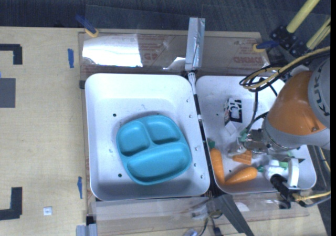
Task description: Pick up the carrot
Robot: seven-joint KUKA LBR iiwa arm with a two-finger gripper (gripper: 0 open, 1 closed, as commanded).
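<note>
A carrot (242,175) lies on its side near the front wall of the right bin (210,98). A second orange carrot-like piece (216,160) lies along that bin's left wall, its lower end close to the first. A small orange wedge (243,158) sits between them and the gripper. My gripper (255,147) hangs low over the right bin, just above and to the right of the carrot, under the arm's orange band (294,111). The wrist hides the gripper's tips, and no carrot shows between them.
The left bin (100,124) holds a blue divided plate (153,148). A black-and-white packet (233,110) lies at the back of the right bin. Yellow cables loop over the arm at the upper right.
</note>
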